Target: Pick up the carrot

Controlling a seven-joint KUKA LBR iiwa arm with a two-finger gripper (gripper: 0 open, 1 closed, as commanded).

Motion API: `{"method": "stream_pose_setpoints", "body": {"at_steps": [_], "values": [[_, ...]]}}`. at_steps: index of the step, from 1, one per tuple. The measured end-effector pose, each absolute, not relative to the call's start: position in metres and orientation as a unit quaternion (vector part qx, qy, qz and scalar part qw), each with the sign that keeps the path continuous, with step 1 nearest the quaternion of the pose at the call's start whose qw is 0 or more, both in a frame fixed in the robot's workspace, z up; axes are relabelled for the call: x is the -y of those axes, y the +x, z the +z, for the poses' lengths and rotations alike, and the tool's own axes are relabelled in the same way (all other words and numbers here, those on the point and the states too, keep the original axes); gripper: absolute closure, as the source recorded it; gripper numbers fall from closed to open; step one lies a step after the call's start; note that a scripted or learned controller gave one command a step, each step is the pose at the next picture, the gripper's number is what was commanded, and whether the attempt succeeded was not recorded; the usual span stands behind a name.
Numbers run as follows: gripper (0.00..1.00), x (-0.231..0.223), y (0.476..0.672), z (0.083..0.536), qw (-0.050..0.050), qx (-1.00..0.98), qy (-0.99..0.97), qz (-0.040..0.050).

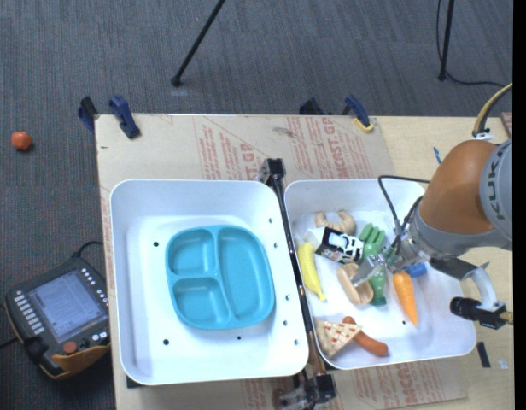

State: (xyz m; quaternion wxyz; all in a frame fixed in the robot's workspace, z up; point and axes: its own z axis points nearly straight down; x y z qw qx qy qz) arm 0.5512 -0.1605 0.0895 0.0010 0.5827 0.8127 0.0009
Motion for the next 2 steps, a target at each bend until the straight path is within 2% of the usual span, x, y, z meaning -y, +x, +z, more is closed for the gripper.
{"method": "stream_pose_setpoints", "body": {"at_steps": [1, 2], "values": [[0.00, 0.169, 0.496, 0.089, -0.001, -0.842, 0.539, 0.0007], [1.00, 0.169, 0.498, 0.103, 0.000, -0.841, 0.542, 0.0031]]}}
